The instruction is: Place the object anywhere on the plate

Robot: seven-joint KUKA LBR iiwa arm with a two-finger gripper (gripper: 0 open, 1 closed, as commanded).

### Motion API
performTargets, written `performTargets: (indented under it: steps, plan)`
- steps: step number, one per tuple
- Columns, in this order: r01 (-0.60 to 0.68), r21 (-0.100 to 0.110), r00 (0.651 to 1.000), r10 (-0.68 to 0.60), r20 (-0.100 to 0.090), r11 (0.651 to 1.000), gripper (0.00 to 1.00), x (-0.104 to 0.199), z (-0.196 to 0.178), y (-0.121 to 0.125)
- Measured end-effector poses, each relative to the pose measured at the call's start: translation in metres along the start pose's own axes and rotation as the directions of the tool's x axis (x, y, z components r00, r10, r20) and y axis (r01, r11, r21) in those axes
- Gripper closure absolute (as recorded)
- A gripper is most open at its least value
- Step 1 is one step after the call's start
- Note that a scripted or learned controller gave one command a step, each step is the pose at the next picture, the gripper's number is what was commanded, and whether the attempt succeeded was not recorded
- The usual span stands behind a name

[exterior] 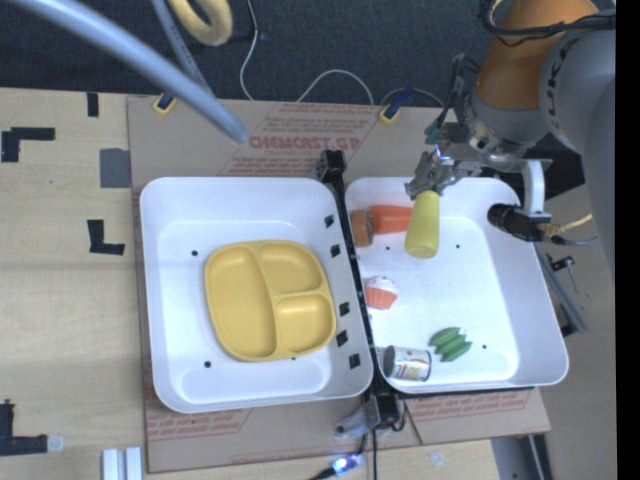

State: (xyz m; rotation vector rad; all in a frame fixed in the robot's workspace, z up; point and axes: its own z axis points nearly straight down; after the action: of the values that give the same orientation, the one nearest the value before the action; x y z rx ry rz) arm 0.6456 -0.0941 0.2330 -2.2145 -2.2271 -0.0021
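yellow bottle hangs at the gripper, plate off to the left

the gripper sits over the back of the right bin, fingers closed around the top of a yellow bottle. the bottle hangs below them, long axis close to upright, seemingly clear of the bin floor; lift height hard to judge from this slant.

key relation: the plate lies in the left bin, to the gripper's left and nearer the camera, across the black divider where the bins meet. the carry likely has to clear that wall.

plate: yellow, smooth plastic look, rounded corners, three shallow compartments. bottle: matte yellow, rounded cylinder, tapering toward the grip.

left behind in the right bin: an orange carrot-like piece just beside the bottle, a small pink and white piece, a can on its side, a green pod.
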Motion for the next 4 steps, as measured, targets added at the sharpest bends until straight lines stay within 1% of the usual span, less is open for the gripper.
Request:
performTargets:
  steps: [1,2,3,4]
  plan:
    - [0.001,0.003,1.0,-0.001,0.0,1.0,1.0,0.057,0.011,-0.007]
    - [0.001,0.003,1.0,-0.001,-0.001,1.0,1.0,0.117,0.007,-0.027]
    - [0.002,0.004,1.0,-0.002,-0.001,1.0,1.0,0.18,0.012,-0.044]
    - [0.003,0.003,1.0,-0.003,-0.001,1.0,1.0,0.24,0.005,-0.061]
